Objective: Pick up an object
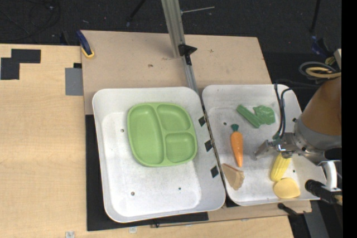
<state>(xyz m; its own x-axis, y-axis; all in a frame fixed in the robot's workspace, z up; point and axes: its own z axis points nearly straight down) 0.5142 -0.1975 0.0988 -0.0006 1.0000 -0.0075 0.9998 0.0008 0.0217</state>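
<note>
Since the gripper (266,149), fingers seemingly apart and empty, hovers in the right bin (223,98) between carrot (237,145) and corn cob (280,167), it should centre squarely over one before closing.

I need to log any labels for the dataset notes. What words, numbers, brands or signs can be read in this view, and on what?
None can be read. The green divided plate, toy carrot, corn cob, both white bins and the arm's hand bear no legible text or marks.
</note>
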